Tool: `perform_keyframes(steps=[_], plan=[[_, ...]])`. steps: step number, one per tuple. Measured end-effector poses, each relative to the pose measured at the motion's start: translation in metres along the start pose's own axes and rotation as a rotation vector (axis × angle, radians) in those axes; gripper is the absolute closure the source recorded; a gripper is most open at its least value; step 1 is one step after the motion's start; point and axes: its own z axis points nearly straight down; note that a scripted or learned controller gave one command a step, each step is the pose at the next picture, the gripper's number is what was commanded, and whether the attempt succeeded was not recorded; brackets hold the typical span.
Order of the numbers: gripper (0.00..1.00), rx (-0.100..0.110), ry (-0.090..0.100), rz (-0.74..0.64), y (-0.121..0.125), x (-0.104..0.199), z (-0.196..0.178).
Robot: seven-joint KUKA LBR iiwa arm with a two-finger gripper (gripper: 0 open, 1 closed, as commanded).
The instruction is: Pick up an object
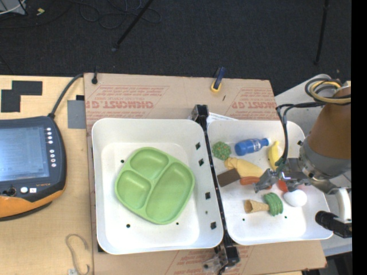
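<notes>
The right bin (pixel 287 228) holds several toy foods. Among them are a green broccoli head (pixel 221 149), a blue bottle (pixel 251 146), a yellow banana (pixel 274 152), a pale yellow piece (pixel 244 167), a brown block (pixel 228 178) and an orange carrot (pixel 250 181). A cone topped with green (pixel 267 204) and a white egg (pixel 296 198) lie nearer the front. My gripper (pixel 276 180) hangs low over the bin's middle right, just above the egg and beside a small red piece (pixel 282 184). The grey arm (pixel 330 142) reaches in from the right.
The left bin (pixel 109 136) holds a green divided plate (pixel 155 185). A tablet with an orange edge (pixel 26 159) lies on the bench at far left. A black divider with clips (pixel 209 176) runs between the bins. A yellow-blue clamp (pixel 217 80) sits on the cardboard behind.
</notes>
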Motion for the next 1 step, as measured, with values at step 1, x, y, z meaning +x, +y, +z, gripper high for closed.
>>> perform_keyframes(steps=[1], plan=[[0.0, 0.0, 0.0, 0.0, 0.0038, -0.0021, 0.0628]])
